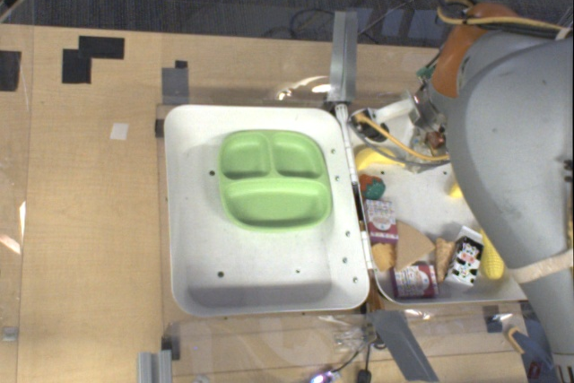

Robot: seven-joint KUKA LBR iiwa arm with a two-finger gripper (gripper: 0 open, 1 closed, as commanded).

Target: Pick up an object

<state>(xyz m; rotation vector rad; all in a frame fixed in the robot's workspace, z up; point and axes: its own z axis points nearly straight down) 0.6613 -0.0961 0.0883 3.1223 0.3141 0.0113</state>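
The maroon carton (381,221) just right of the green tray (273,178) looks light, stiff — best pinched across its 2 flat sides; the gripper's state I cannot tell.

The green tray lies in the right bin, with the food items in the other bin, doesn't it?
Not quite: the camera view shows the green tray in the left bin. The food items lie in the right bin, under the arm.

the bulky grey robot arm (511,148) covers much of the right-hand shallow white bin (421,202), hiding part of a yellow item (492,257) there.
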